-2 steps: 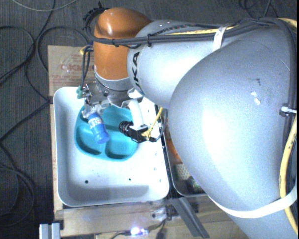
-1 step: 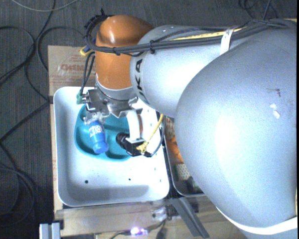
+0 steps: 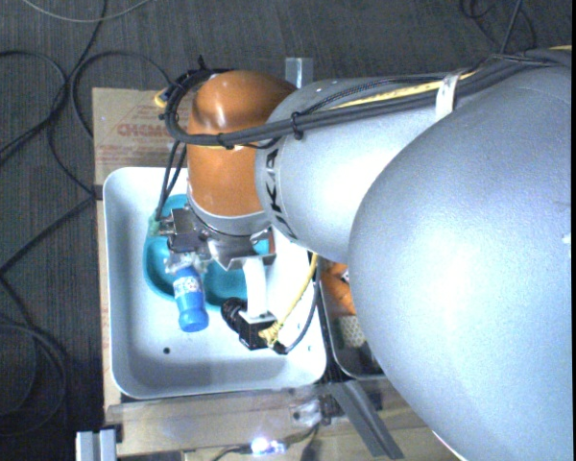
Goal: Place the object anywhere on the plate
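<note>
Small blue cylindrical object with a white label band (image 3: 188, 303) lies tilted in the left shallow white plastic bin (image 3: 125, 353), its upper end at the edge of the teal round plate (image 3: 159, 262), lower end on the bare bin floor. Whether it rests partly on the plate cannot be told.

Gripper (image 3: 194, 257) sits directly above the object's upper end, under the grey arm with the orange band (image 3: 226, 152). Gripper state: cannot tell; the wrist hides it. Contact between gripper and object: cannot tell.

Plate is in the left half of that bin, mostly covered by the wrist. A black connector on a yellow cable (image 3: 252, 327) hangs just right of the object, over the bin floor.

Right white bin (image 3: 338, 349) is mostly behind the arm; something orange (image 3: 338, 291) shows inside it.

Bins rest on a tabletop with a brown cardboard sheet (image 3: 125, 133) beneath. Dark grey carpet (image 3: 38, 257) with loose black cables (image 3: 19, 75) surrounds it
</note>
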You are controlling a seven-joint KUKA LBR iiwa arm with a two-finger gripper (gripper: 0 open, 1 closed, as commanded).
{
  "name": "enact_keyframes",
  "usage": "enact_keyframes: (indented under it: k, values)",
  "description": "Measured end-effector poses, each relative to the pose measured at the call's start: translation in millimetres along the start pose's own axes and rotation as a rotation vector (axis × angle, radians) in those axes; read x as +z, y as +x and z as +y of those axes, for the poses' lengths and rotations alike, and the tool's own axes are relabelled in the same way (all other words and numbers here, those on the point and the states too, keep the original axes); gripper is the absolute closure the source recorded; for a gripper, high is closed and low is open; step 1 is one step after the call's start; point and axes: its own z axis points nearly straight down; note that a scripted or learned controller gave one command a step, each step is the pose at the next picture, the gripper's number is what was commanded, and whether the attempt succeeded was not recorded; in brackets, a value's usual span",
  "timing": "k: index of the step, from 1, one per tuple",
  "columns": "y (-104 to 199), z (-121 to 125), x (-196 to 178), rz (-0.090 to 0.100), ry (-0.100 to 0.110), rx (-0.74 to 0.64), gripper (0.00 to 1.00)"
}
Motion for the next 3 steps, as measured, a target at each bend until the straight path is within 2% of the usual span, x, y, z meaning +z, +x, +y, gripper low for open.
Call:
enact_keyframes:
  k: [1, 2, 3]
  values:
    - [-44, 65, -99, -0.003, -0.005, -0.077, 1.00]
    - [-113, 67, -61, -0.003, -0.003, -0.038, 1.00]
    - [-142, 47, -75, -0.001, -0.002, 0.076, 1.00]
